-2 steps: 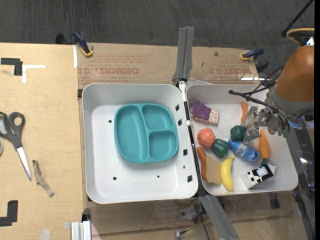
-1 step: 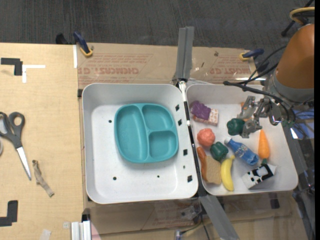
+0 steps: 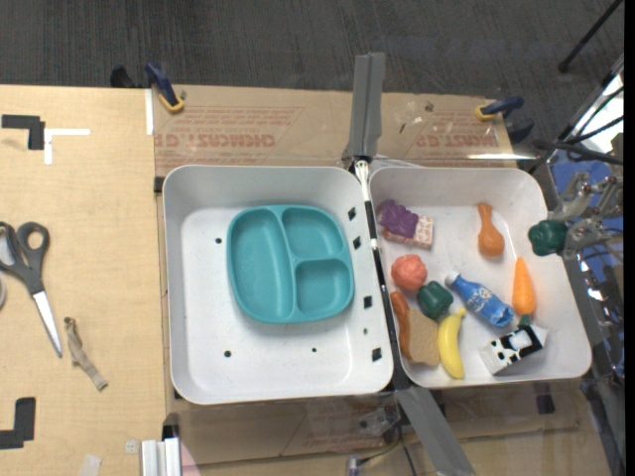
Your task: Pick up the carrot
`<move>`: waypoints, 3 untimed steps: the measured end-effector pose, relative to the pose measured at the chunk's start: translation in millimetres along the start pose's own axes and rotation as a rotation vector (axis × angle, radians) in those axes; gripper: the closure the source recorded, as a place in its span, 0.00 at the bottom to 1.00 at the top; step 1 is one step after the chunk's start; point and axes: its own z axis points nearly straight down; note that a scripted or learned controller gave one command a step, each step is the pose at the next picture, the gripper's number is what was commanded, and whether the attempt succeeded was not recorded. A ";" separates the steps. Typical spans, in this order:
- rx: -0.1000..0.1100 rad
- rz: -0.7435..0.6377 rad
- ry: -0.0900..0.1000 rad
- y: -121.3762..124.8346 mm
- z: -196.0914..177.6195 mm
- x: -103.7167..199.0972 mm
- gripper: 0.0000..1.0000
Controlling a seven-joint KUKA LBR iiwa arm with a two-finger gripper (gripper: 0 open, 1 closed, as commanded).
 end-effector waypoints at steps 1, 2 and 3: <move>-0.001 0.187 0.002 -0.2 140.1 36.0 1.00; 0.000 0.267 0.000 52.5 34.0 25.8 1.00; 0.000 0.272 0.000 -1.5 -9.1 72.2 1.00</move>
